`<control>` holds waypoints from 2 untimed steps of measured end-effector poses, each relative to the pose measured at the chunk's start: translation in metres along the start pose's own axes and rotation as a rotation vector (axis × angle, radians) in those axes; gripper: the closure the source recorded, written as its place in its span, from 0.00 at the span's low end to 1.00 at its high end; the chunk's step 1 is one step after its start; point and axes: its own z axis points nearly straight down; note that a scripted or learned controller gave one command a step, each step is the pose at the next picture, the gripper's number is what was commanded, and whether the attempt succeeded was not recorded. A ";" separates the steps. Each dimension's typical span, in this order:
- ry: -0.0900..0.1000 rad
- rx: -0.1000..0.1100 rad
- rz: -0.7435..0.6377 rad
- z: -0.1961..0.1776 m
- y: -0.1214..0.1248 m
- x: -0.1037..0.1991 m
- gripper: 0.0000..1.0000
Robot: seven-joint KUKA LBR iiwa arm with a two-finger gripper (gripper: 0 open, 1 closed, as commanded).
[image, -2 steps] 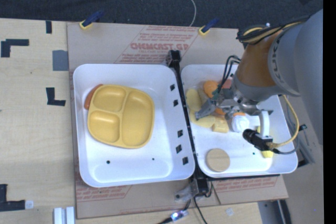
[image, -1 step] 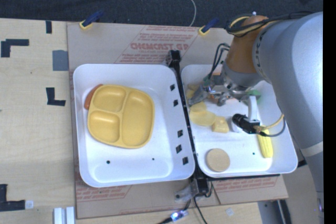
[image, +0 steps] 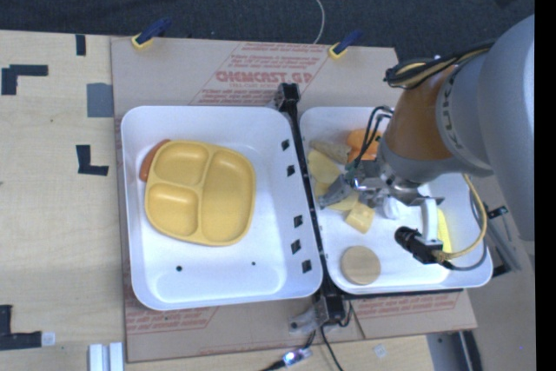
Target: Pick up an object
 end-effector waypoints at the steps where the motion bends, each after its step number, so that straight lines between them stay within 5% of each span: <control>1: 0.003 -0.001 -0.005 -0.104 -0.068 0.049 0.00; 2: 0.001 0.003 -0.002 -0.108 -0.066 0.047 1.00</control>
